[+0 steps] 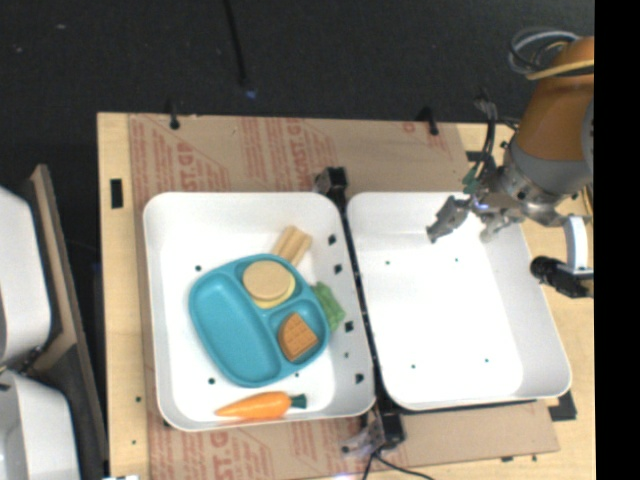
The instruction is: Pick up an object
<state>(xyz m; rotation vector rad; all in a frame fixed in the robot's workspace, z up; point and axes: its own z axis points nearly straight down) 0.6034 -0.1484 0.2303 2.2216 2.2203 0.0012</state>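
Dark floor around wooden bench

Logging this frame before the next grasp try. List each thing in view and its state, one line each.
gripper: over the right bin's far edge, holding nothing, fingers apart.
blue tray: flat in the left bin.
round cookie: lying in the tray's upper compartment.
brown biscuit: lying in the tray's lower right compartment.
carrot: lying on the left bin's floor, near edge.
wooden block: beside the tray's far end.
right bin: flat on the bench.
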